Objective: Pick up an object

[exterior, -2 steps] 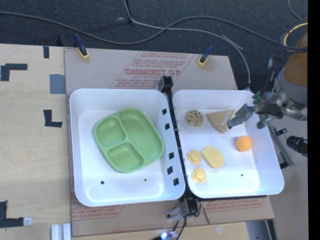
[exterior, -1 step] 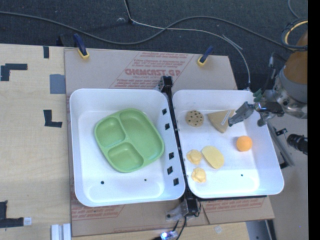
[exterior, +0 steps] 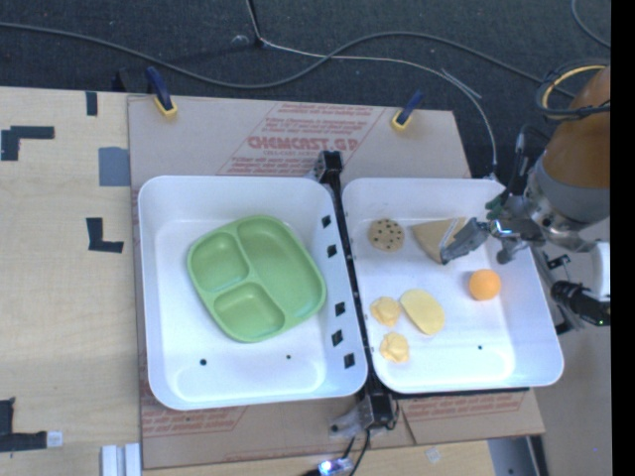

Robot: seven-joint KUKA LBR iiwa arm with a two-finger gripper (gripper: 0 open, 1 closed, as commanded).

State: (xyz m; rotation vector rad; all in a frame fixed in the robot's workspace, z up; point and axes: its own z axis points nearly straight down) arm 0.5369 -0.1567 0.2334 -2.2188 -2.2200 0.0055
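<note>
In the right bin lay a speckled cookie [exterior: 386,233], a tan wedge [exterior: 434,236], an orange ball [exterior: 484,285] and three yellow pieces [exterior: 422,311], all apart

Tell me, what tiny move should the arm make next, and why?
Probably ease straight down a little. The gripper sits at the tan wedge in the right bin, nearer to it than to the orange ball or the cookie. I can't tell whether it has hold of the wedge, so lowering first seems safer than lifting.
</note>
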